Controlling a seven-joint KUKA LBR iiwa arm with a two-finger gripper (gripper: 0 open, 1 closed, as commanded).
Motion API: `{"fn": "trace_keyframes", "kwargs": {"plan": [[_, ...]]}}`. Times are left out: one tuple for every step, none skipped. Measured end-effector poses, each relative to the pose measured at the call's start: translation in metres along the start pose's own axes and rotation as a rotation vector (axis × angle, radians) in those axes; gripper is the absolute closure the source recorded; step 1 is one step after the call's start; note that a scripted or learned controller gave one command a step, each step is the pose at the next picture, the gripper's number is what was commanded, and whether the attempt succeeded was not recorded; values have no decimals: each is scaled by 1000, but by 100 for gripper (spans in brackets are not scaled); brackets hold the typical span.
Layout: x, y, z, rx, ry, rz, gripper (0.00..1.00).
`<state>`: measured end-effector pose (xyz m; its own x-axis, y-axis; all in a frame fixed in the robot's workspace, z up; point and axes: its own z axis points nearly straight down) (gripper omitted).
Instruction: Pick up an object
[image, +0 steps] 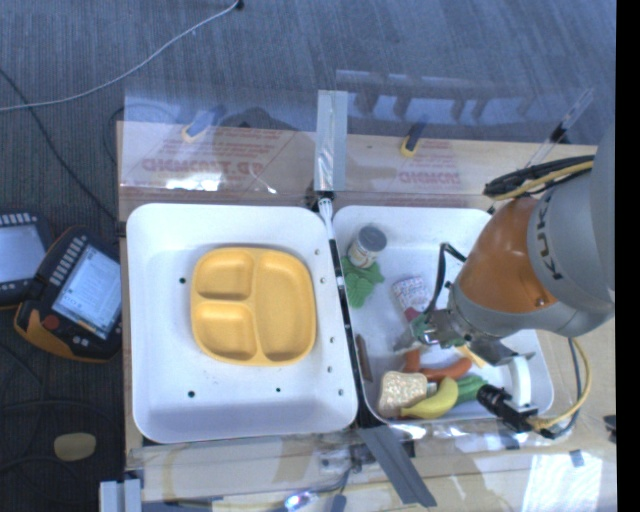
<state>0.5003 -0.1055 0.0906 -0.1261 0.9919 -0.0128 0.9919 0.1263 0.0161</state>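
Yellow shows first in the right bin (430, 225): a banana (437, 400) lies along the near wall, touching a tan, rough-surfaced block (401, 391) on its left. Just beyond the banana is an orange, carrot-like piece (441, 364), with a small green piece (472, 387) to its right.

The gripper (430, 331) is down in this bin, just above the orange piece and the other near items. The wrist hides its tip, so I cannot tell whether it is wide, narrow or holding anything. The arm (560, 260) comes in from the right, its orange band over the bin's right half.

Left of the gripper and a little farther back lies a small white packet with red print (410, 293). Farther still, by the bin's left wall, is a green item (360, 281), possibly a soft toy, and behind it a jar with a grey lid (369, 243).

The left bin (160, 330) holds a yellow divided plate (253, 305) near its middle.
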Motion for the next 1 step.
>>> {"fn": "trace_keyframes", "kwargs": {"plan": [[51, -1, -133, 21, 10, 74, 100]]}}
